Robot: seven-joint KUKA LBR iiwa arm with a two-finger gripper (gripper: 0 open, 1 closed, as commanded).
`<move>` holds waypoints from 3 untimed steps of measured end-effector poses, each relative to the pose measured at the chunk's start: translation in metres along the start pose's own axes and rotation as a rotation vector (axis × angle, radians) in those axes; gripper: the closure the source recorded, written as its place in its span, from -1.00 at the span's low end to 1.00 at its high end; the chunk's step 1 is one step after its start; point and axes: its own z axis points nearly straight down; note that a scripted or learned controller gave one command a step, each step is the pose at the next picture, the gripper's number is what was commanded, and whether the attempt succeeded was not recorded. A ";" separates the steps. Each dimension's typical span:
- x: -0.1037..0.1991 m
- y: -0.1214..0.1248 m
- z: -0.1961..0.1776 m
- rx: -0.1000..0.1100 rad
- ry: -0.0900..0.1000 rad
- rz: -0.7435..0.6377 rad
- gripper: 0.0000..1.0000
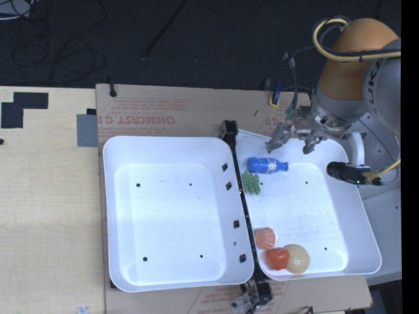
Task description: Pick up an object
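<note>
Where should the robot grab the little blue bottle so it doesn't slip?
Probably across the middle of the blue bottle, coming straight down from above. It lies on its side near the far edge of the right bin, cap toward the arm, so its long round body gives two sides to pinch. The green toy sits close by on the near side, so the gripper should stay clear of it.

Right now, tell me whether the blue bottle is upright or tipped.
Tipped: the blue bottle lies on its side in the right bin, cap end toward the arm.

In the right bin (pixel 340 241), a bottle (pixel 267 166) lies at the back (a leafy piece (pixel 251 183) beside it); three round fruits (pixel 281 252) cluster in front
</note>
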 end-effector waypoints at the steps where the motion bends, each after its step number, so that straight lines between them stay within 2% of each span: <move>1: -0.058 -0.035 -0.064 -0.003 -0.001 0.005 -1.00; 2: -0.121 -0.057 0.053 0.010 0.001 0.006 -1.00; 3: -0.118 -0.023 0.084 0.001 0.000 -0.001 -1.00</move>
